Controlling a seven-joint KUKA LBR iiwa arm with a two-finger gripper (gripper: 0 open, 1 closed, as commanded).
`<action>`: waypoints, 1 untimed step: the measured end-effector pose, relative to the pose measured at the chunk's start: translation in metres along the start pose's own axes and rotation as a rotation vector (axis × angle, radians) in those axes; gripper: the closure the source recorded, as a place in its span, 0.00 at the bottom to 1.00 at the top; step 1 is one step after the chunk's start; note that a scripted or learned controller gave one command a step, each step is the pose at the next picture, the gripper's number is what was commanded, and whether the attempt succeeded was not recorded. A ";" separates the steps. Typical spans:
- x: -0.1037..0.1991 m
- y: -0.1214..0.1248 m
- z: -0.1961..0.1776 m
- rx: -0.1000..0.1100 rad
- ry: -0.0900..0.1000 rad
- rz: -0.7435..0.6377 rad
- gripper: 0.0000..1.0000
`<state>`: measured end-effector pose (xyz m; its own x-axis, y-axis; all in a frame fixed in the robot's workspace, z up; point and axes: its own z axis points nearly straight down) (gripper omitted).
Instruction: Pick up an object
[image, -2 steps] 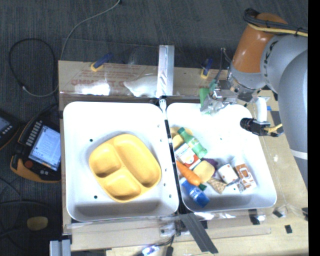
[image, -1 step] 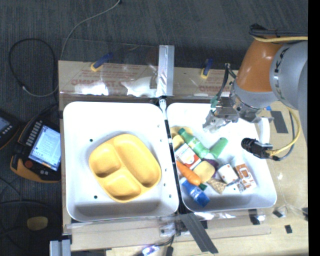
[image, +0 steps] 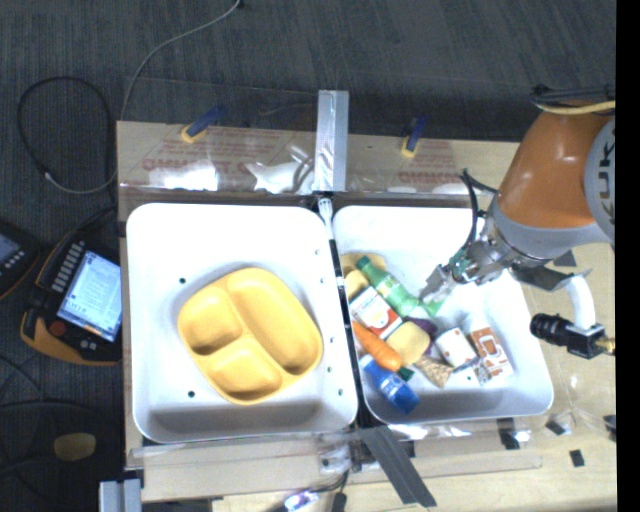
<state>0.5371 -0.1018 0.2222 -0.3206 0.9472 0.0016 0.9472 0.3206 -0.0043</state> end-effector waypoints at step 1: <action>0.001 0.000 0.000 0.000 0.001 -0.001 0.00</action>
<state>0.5373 -0.1011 0.2221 -0.3217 0.9468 0.0028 0.9468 0.3217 -0.0038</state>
